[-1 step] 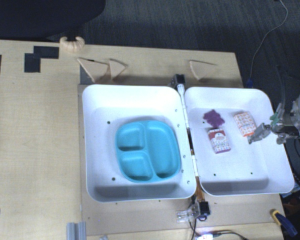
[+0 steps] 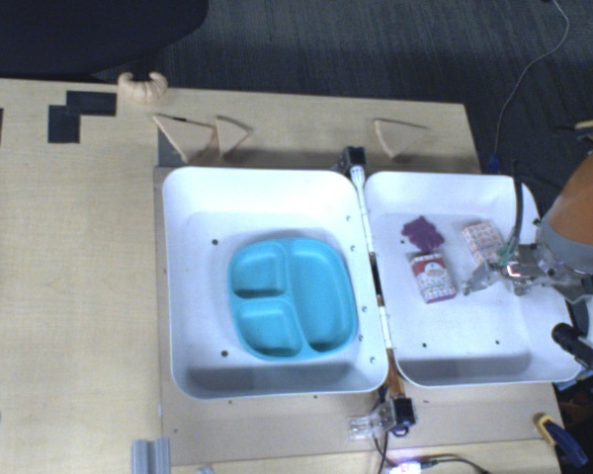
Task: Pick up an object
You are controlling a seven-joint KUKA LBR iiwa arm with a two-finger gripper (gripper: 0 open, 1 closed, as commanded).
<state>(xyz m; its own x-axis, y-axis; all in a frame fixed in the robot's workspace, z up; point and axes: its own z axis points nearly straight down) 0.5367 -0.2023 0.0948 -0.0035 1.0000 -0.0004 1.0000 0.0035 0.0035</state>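
The right bin [image 2: 455, 349] holds three small objects. A purple lump [image 2: 422, 232] lies toward the back. A red and white carton [image 2: 433, 276] lies just in front of it, and a pale patterned box [image 2: 481, 237] sits to their right. My gripper [image 2: 486, 271] hangs low over the bin, right of the carton and just in front of the patterned box. It is open, with nothing between its fingers. The grey arm [image 2: 578, 220] reaches in from the right.
A blue divided plate [image 2: 292, 296] fills the middle of the left bin [image 2: 193, 265]. A raised ridge [image 2: 368, 255] separates the two bins. Bare white floor lies in the front half of the right bin.
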